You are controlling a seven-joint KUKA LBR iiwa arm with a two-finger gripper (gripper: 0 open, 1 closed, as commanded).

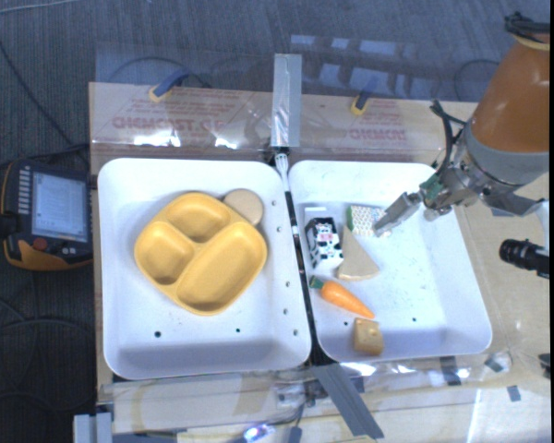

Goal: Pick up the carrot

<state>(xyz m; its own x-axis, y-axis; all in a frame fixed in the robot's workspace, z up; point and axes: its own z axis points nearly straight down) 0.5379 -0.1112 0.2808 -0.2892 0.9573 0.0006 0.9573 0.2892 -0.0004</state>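
An orange carrot [343,297] with a green stub lies on the floor of the right bin [443,284], near its left wall, pointing down and right. My gripper [388,221] hangs over the upper middle of that bin, up and to the right of the carrot and apart from it. Nothing shows between its tips. The grey and orange arm [512,109] comes in from the upper right.
Near the carrot lie a black-and-white cow-patterned carton [324,241], a pale wedge [355,261], a green-speckled block [361,217] and a tan chunk [367,337]. The left bin [129,340] holds a yellow divided dish [201,250] and a beige disc [244,206]. A handheld pendant [42,215] sits at far left.
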